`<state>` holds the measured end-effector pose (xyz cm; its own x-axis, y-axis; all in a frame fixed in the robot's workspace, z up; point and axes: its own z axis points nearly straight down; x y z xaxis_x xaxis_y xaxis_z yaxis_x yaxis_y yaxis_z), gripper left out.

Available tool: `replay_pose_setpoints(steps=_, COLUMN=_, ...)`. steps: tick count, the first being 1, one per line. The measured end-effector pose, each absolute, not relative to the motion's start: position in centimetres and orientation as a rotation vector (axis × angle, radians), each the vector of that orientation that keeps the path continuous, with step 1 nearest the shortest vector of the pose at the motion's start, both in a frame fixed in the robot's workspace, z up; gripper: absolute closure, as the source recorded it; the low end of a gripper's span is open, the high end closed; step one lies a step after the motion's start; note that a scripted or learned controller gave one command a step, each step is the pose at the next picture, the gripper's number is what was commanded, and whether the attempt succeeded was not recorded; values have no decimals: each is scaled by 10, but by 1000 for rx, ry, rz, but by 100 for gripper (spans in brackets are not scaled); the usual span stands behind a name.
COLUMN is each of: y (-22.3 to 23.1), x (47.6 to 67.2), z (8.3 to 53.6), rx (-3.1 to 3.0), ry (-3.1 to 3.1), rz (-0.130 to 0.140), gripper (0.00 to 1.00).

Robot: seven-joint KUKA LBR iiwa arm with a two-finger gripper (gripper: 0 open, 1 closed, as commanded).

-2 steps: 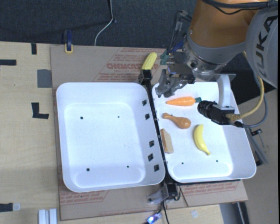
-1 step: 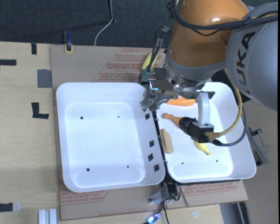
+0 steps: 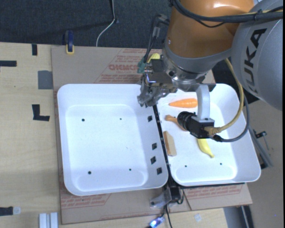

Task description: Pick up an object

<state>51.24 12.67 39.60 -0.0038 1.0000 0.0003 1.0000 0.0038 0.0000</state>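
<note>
At the near side of the surface point(image 3: 19, 127), two shallow white bins stood side by side on a brown cardboard sheet point(image 3: 99, 70). The left bin point(image 3: 66, 175) showed bare white bottom. The right bin point(image 3: 242, 175) held the things to pick. Nearest in it lay a small wooden block point(image 3: 170, 143), close to the wall between the bins. A little to the right lay a yellow banana point(image 3: 205, 147), partly under a black part of the arm. Further in, there was a small brown piece point(image 3: 171, 118), and behind it an orange carrot point(image 3: 183, 103), lying across the bin.

Above these, the hand point(image 3: 147, 98) hung over the wall between the two bins, at its far end. It was dark and seen from above, so I cannot tell how it stood, and I saw nothing in it.

All these things seemed to be light toys, probably hard and a little smooth. The wooden block looked stiff and flat-sided, so a hold across its narrow width seemed safest. The carrot and banana are rounded and could slip; the thick middle would be the best place.
</note>
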Motion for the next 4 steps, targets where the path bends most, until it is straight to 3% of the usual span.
replay_pose_setpoints(steps=1, y=181, x=517, z=544, rx=-2217, ry=-2235, rz=-24, gripper=100)
replay_pose_setpoints(steps=2, y=178, x=551, z=417, rx=-2219, ry=-2219, rz=14, gripper=100)
replay_pose_setpoints(steps=3, y=169, x=582, z=369, rx=-2222, ry=-2219, rz=9, gripper=100)
replay_pose_setpoints(steps=4, y=183, x=593, z=386, rx=-2218, ry=-2225, rz=0, gripper=100)
